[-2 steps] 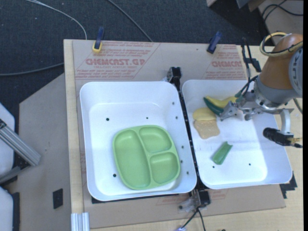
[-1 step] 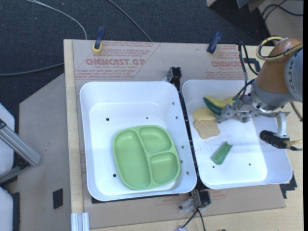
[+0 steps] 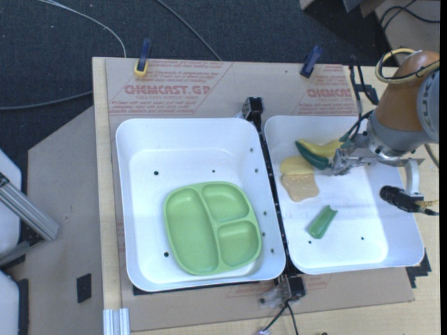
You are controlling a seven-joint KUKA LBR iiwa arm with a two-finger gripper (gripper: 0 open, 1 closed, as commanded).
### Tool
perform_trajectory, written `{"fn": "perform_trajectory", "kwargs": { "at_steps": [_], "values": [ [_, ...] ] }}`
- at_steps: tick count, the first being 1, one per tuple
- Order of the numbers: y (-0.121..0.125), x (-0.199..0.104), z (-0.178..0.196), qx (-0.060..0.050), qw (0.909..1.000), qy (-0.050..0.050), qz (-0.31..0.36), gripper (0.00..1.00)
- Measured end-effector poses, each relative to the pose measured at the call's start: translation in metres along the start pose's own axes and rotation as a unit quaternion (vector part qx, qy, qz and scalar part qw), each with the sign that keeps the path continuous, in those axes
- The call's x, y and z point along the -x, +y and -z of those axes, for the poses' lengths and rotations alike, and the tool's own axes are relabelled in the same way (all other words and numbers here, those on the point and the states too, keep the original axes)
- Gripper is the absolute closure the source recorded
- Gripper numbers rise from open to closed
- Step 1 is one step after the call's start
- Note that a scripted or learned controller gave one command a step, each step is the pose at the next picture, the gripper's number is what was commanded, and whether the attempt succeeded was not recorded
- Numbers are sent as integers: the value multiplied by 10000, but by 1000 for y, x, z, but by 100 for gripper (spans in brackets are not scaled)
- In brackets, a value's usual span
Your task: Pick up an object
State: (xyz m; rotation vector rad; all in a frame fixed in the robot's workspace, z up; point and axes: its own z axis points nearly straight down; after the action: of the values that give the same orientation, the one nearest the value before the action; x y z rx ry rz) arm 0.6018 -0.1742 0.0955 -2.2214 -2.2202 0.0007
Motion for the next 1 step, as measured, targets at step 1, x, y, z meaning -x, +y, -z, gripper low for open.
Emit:
{"fn": "perform_trajectory", "kwargs": {
  "at_steps": [1],
  "values": [
    [-6, -2, 46, 33, 10000, -14, -2, 100]
  ]
}}
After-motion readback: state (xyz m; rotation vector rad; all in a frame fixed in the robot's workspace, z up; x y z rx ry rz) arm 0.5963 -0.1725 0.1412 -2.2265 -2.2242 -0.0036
